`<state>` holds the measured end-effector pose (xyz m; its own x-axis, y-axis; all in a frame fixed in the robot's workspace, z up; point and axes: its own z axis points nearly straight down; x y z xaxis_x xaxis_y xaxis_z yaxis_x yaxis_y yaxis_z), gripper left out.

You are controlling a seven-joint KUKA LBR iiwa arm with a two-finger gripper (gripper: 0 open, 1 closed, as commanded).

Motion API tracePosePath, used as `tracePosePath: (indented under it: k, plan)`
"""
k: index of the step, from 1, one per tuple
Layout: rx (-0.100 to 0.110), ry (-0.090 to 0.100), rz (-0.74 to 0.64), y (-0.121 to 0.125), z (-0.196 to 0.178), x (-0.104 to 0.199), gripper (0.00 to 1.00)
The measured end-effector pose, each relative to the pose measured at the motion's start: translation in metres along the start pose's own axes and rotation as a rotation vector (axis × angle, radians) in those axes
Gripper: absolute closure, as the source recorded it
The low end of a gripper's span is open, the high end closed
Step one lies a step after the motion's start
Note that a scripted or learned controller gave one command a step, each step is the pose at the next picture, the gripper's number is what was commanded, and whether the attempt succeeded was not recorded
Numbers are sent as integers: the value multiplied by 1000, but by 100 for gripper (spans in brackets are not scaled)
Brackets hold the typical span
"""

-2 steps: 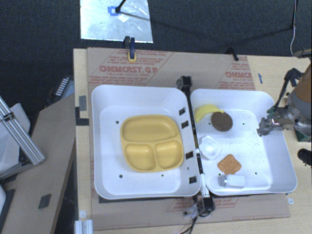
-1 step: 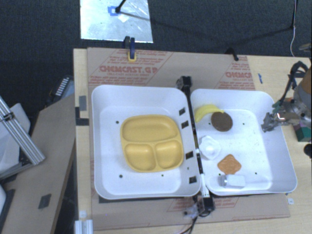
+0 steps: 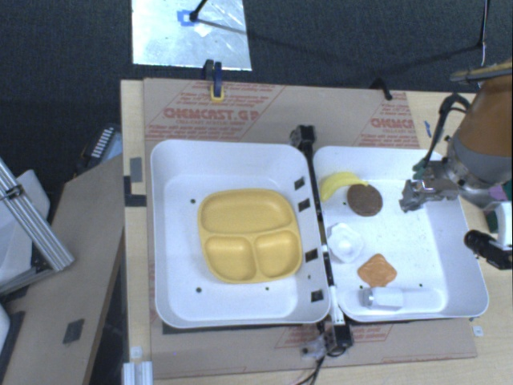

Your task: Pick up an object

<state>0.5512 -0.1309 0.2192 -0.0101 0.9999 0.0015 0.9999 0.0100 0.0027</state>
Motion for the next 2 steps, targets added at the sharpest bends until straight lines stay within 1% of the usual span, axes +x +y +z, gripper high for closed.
tracePosePath:
  k: [1, 2]
  plan:
    - [-1, -1, 1, 20, 4, 40, 100]
    - [-1, 0, 0, 49, 8, 88, 100]
